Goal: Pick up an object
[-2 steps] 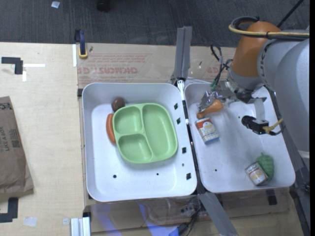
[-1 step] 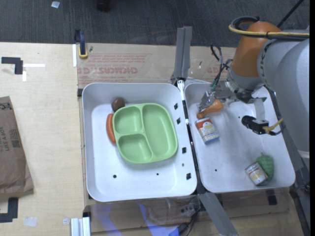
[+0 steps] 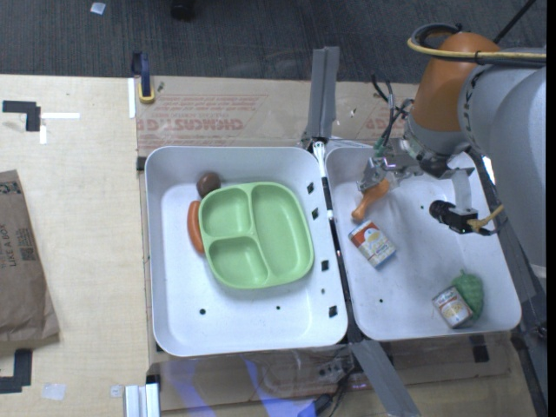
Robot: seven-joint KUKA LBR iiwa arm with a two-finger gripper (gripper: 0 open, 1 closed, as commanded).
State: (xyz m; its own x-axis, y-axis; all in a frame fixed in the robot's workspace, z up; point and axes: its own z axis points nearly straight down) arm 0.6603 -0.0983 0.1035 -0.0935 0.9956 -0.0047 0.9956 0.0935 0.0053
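The sausage [image 3: 195,226] is partly covered by the left rim of the green tray [image 3: 256,233], and the brown ball [image 3: 208,183] is overlapped at the tray's upper left corner. Left of the tray, the paper bag [image 3: 19,254] is cut off by the picture's edge. The print on the small carton [image 3: 373,243], right of the tray, cannot be read.

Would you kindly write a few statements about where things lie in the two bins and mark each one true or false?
1. The green divided plate lies in the left bin. True.
2. The carrot lies in the left bin. False: it lies in the right bin, just below the gripper.
3. The small can sits near the right bin's lower right corner, beside a green item. True.
4. The small carton rests on the green plate. False: it lies on the right bin's floor.
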